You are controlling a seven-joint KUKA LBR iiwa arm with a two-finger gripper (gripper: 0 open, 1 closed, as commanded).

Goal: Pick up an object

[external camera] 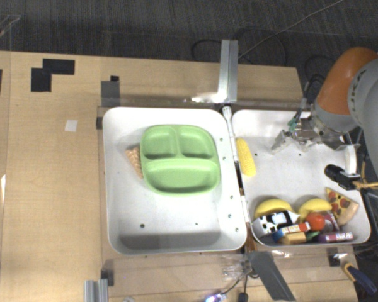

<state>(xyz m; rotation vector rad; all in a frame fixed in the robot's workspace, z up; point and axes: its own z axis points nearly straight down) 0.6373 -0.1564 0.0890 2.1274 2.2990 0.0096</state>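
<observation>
Hovering over the right bin (264, 121) near its far wall, the gripper (288, 137) has its fingers (278, 142) parted with nothing between them; the corn cob (245, 156) lies just left of them by the divider; other toys (302, 222) crowd the near corner, well apart.

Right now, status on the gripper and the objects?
Gripper hangs over right white bin, holding nothing. Yellow corn cob lies apart, leftward. Nothing between.
</observation>
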